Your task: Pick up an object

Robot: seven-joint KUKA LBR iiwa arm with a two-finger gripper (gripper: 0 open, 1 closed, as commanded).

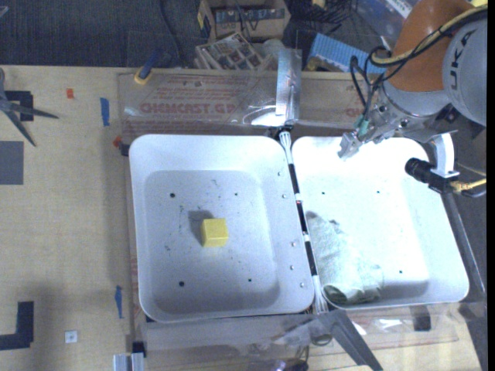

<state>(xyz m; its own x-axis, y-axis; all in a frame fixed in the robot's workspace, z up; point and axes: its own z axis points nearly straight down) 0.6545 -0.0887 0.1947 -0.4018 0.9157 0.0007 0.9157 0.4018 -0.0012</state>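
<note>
A small yellow block lies near the middle of the left bin. A rolled pale cloth lies along the left side of the right bin, reaching down to its near corner. My gripper hangs over the far edge of the right bin, well away from both objects, with nothing seen between its fingers. The grey arm with its orange band comes in from the upper right.
A clear plastic wall with red lettering stands behind the bins. Cables and boxes crowd the area beyond it. A black knob on the arm juts over the right bin's far side.
</note>
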